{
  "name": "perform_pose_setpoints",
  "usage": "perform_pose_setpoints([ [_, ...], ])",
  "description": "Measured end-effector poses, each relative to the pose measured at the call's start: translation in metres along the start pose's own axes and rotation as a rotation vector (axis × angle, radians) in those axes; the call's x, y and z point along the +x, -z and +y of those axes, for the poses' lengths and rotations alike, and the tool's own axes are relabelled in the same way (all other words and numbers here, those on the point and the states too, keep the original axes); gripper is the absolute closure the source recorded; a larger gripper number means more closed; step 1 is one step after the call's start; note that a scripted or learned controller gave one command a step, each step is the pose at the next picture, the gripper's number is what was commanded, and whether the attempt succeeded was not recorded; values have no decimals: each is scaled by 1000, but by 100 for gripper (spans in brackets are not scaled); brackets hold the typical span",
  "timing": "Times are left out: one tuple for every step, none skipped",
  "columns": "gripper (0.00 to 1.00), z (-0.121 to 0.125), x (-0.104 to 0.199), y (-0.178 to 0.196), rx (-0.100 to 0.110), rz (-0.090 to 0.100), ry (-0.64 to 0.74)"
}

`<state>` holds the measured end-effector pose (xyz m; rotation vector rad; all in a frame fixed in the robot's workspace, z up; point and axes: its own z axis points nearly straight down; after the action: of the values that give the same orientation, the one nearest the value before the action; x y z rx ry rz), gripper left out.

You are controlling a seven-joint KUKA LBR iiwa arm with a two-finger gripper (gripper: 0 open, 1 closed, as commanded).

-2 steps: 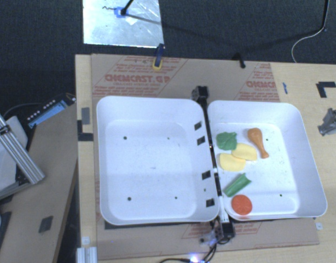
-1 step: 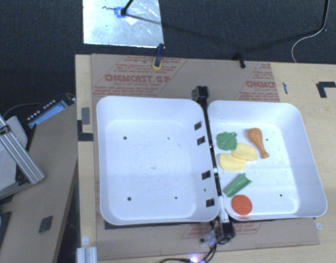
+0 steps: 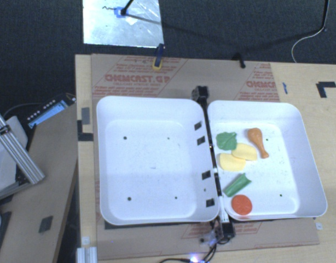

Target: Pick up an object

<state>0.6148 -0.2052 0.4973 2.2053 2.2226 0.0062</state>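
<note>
Nearest us in the right bin (image 3: 307,147), we see a red disc (image 3: 242,204) by the front wall, then a green pod (image 3: 236,184) just behind it. Past that, two yellow pieces (image 3: 238,157) touch, a green leafy piece (image 3: 226,141) sits by the divider, and an orange drumstick (image 3: 258,141) lies furthest back. Left bin (image 3: 110,147) sits beside it on the worktop (image 3: 299,75). Pincer state: we cannot tell.
</note>
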Motion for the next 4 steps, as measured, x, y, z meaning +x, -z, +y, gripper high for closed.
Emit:
perform_pose_setpoints([
  [100,56,-1,41,0,0,-1],
  [100,15,15,39,7,4,-5],
  [100,56,16,37,6,3,-1],
  [100,13,27,27,9,5,-6],
])
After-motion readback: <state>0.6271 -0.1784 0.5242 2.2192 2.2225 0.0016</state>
